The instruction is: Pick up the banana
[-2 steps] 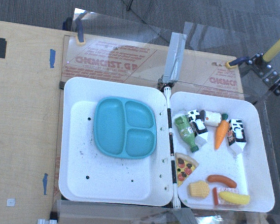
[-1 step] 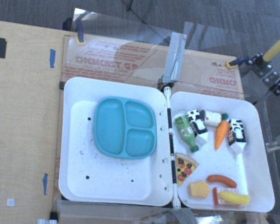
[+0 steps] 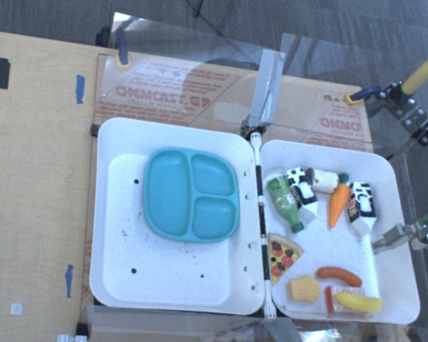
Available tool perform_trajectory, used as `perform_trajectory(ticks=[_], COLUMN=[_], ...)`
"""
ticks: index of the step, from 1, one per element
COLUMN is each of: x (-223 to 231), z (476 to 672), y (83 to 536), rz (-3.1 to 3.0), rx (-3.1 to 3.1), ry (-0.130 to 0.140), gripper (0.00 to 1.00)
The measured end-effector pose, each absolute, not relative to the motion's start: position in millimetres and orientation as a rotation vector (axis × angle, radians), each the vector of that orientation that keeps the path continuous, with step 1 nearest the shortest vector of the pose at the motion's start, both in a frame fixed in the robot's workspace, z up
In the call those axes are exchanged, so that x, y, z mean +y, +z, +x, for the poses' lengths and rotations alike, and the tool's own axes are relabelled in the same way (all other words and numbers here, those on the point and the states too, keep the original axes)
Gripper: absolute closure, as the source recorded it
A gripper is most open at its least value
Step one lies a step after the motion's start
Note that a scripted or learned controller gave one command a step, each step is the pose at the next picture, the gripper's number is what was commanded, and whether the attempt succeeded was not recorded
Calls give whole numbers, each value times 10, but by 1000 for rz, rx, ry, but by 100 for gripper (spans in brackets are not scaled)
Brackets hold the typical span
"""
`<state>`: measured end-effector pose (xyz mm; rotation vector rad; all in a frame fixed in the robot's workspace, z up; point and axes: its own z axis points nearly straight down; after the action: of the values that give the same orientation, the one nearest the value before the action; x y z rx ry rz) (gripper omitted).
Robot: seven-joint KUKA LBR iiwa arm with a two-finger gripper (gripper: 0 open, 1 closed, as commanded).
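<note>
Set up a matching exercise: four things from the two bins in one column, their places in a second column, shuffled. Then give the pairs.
Things:
1. banana
2. blue divided plate
3. pizza slice
4. carrot

Places:
A. left bin, toward its middle
B. right bin, near corner on the view's right, just below the sausage
C. right bin, far half, between the two black-and-white cartons
D. right bin, close to the divider between the bins, left of the sausage

Pairs: 1-B, 2-A, 3-D, 4-C

Tool [image 3: 383,242] (perhaps open) blurred, arm cropped.
</note>
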<state>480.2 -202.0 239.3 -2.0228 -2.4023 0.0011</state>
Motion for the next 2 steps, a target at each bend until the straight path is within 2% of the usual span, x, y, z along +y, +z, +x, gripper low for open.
perform_trajectory(ticks=[1,2], x=[-1570,-2110], z=[4819,4799], y=[881,1262], rz=[-2024,-2026], rx=[-2412,-2402], ry=[-5,0], gripper=[0,0])
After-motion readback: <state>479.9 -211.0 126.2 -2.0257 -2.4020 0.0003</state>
